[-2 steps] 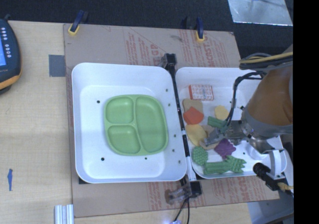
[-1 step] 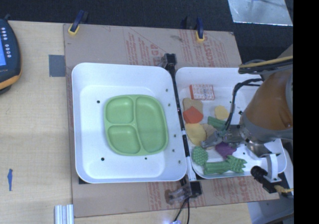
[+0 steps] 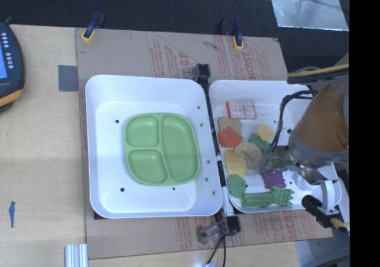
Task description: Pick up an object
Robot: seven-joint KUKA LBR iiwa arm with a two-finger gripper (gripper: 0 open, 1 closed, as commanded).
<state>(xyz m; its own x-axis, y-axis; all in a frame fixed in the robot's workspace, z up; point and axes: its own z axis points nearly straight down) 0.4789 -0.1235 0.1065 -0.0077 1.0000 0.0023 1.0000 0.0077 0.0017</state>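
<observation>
The right bin holds several small items. Among them are a white box with red print, an orange-red piece, a beige lump, a yellow piece, a purple toy and a long green toy. My gripper is down inside this bin, between the beige lump and the purple toy. The orange-banded wrist covers the bin's right side. No item can be seen lifted.
The left bin carries a green divided plate. A black divider clip sits between the bins at the back. A handheld pendant lies at the bench's left edge. Clamps hold the cardboard sheet.
</observation>
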